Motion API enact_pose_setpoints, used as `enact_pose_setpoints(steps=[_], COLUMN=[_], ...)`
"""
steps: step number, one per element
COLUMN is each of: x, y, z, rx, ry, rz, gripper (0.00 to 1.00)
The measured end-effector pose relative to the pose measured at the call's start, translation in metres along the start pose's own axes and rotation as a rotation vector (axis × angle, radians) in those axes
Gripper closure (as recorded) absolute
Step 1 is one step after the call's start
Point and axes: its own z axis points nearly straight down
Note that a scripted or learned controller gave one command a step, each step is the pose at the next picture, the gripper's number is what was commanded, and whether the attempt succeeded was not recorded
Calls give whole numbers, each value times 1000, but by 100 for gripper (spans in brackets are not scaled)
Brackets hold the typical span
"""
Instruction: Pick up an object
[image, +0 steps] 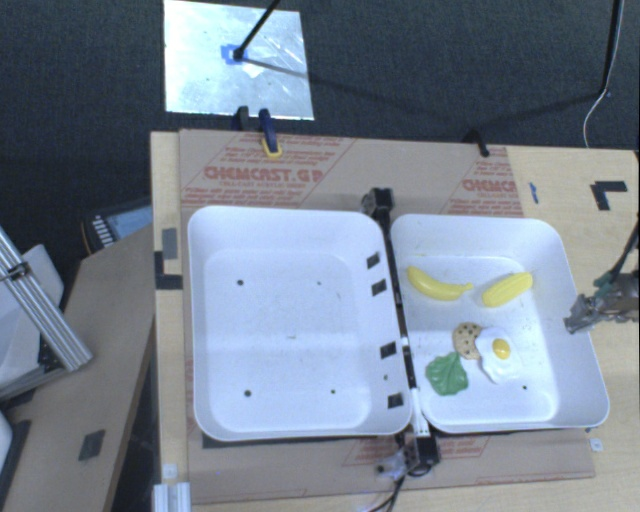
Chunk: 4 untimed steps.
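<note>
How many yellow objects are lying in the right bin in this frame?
2. A yellow banana lies left of centre in the right bin, and a second yellow piece lies just to its right, apart from it. None appears hidden.

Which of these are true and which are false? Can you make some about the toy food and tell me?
1. The banana lies in the right bin. True.
2. The fried egg sits in the left bin. False: it lies in the right bin, touching the cookie.
3. The green leaf lies nearer the bins' shared edge than the egg does. True.
4. The gripper holds the corn. False: the corn lies on the bin floor, apart from the gripper at the bin's right rim.
5. The banana and the corn are both yellow. True.
6. The cookie is stacked on the banana. False: they lie apart.
</note>
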Motion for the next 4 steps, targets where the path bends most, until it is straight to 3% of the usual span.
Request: enact_pose_setpoints(steps=[1,2,3,4], x=[29,1,20,27], y=[87,19,2,3], z=[-74,-84,-102,-102], rx=[-15,-1,-5,-4], ry=[-4,0,0,0], rz=[-13,-1,-8,-9], gripper=[100,100,100,100])
